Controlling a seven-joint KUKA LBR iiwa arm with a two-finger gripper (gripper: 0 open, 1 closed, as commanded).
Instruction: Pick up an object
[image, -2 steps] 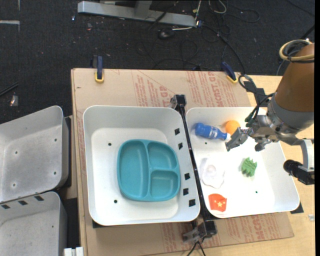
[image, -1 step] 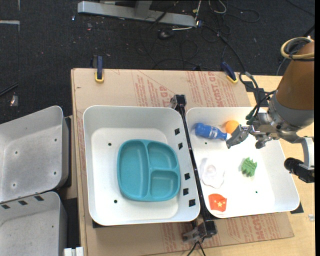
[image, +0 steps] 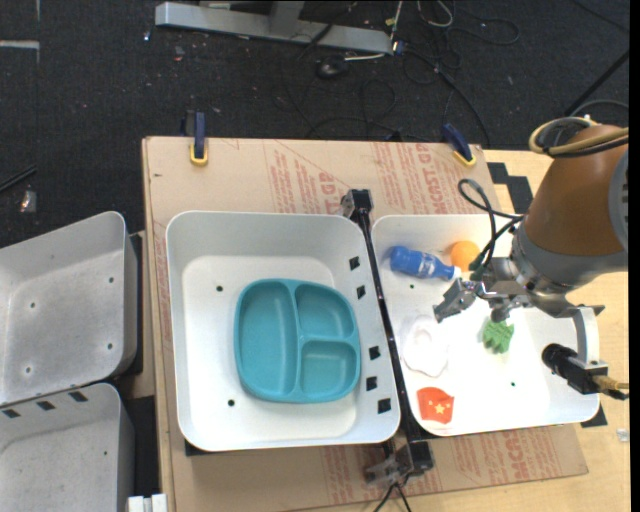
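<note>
- Nearest the camera in my bin lies an orange card (image: 435, 404) with a small star mark, flat on the floor of the right bin (image: 530, 405). Something that thin gives my fingers no edge, and I judge a pinch on it would skid off.
- Just above it sits a white lump (image: 425, 345), pale against the white floor. It is hard to read its outline, so a descent aimed at it could land off-centre.
- My gripper (image: 478, 297) hangs over the middle of the right bin with its fingers spread apart and nothing between them. I hold no object yet.
- Closest to my fingers is the green toy (image: 497, 334), just beside and below them. If I close while offset, I may nudge it sideways instead of catching it.
- Toward the far wall lie a blue bottle (image: 421, 263) and an orange ball (image: 463, 252), touching or nearly so. Both look round; I expect either would roll away, and grabbing one could knock the other.
- Over in the left bin (image: 190, 330) rests a teal divided tray (image: 298, 341), well apart from me and too broad for my fingers, I judge.
</note>
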